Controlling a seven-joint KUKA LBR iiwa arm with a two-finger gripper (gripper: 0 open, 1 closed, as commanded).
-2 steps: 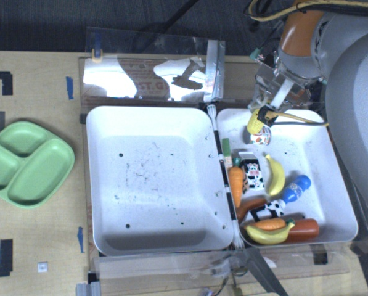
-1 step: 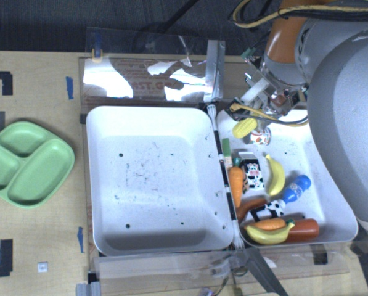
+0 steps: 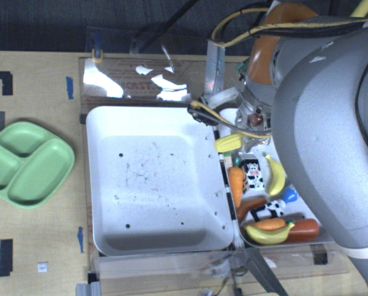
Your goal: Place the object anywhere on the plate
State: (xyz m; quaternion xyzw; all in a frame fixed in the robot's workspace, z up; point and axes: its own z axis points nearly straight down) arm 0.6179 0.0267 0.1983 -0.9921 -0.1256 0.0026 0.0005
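We are looking down on the left white bin (image 3: 153, 177), our landmark. Well off to its left, the green divided plate (image 3: 28, 163) is lying on the wooden bench (image 3: 36, 91). Just right of it, the second bin (image 3: 276, 239) is holding a heap of toy food: a corn cob (image 3: 228, 143), a carrot (image 3: 236, 182), two bananas (image 3: 276, 176), a red sausage (image 3: 304, 228). Over that heap the grey arm (image 3: 325, 140) is looming, and its gripper (image 3: 253, 121) is hanging above the corn; whether it is gripping anything, we cannot tell.
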